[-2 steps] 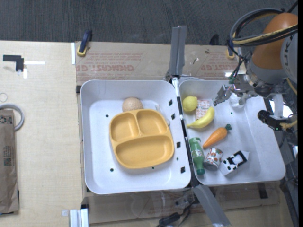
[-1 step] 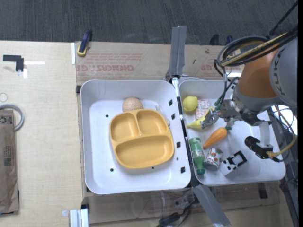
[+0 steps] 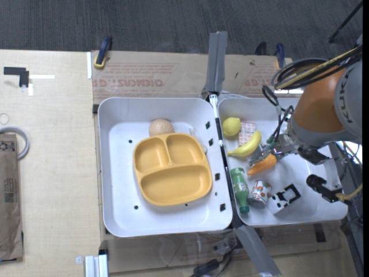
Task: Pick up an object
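Gripper (image 3: 270, 152) low in the right bin (image 3: 323, 209), its state impossible to tell.
Smooth orange carrot (image 3: 263, 165) lies touching it near the bin's middle, beside a curved yellow banana (image 3: 245, 146); divided yellow plate (image 3: 172, 169) fills the left bin (image 3: 115, 212).

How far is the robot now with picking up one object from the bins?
Done: the arm has reached into the right bin, with the claw low beside the carrot and the banana. In hand: nothing visibly; whether the carrot is gripped cannot be told. Left: gripping and lifting; every item lies in the bins.
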